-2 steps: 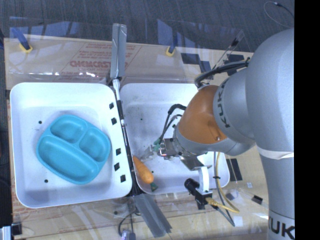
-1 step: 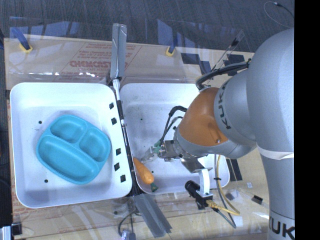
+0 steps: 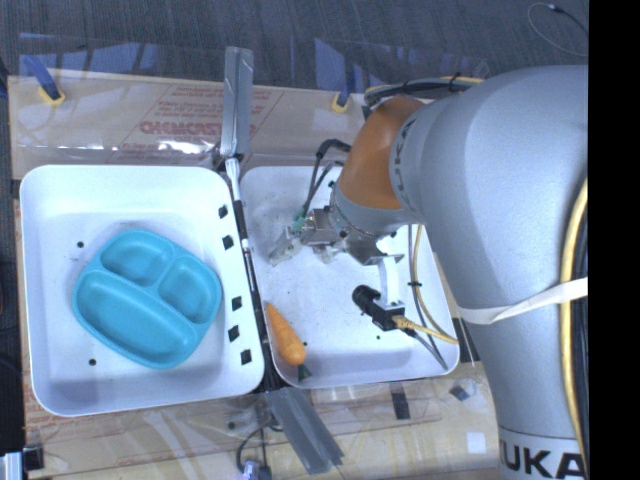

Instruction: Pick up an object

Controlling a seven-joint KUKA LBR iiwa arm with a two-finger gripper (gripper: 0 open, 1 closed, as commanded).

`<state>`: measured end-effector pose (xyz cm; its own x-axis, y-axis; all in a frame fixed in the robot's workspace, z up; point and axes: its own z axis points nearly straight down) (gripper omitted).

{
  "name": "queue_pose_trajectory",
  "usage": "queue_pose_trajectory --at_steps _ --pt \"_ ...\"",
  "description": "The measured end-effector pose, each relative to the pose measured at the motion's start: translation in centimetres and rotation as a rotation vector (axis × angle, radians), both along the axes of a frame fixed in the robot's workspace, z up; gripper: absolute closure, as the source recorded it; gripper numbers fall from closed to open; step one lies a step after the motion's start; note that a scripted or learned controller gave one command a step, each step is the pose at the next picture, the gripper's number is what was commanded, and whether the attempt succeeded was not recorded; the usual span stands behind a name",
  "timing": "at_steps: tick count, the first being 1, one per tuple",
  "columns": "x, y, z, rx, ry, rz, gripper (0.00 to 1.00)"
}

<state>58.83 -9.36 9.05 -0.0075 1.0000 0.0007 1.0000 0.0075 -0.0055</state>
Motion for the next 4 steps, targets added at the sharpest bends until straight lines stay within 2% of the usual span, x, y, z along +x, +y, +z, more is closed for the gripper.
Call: queue_pose_trajectory --at_steps 1,2,3,4 --pt "-7.5 -0.1 -0.1 0.001 0.003 0.0 0.0" --pt "-10.9 -0.1 0.2 -0.005 -0.012 -0.002 0.0" --pt "3.0 -1.5 15.3 -0.001 -0.002 0.0 0.0" --pt "-3.1 -1.7 0.6 0.001 0.003 0.0 0.0"
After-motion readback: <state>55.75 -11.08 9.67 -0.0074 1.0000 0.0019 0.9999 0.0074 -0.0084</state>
